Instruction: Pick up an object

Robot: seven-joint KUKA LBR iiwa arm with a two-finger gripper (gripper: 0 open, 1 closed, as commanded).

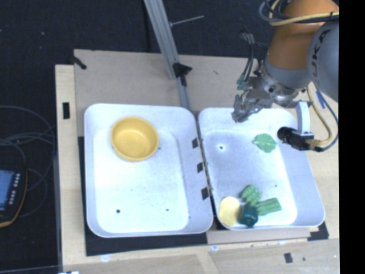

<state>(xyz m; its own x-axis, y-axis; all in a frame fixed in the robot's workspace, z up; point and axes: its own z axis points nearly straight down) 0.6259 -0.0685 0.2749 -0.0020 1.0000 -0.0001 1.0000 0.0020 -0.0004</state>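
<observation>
White bins (pixel 91 153) number two, one yellow bowl (pixel 134 138), five small pieces; jaws (pixel 240 114) state unclear

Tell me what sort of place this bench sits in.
Most likely a robotics lab set up for grasping trials. Two shallow white bins sit side by side on a plywood bench, an industrial arm reaches in over them, and a handheld control pendant lies at the left.
</observation>
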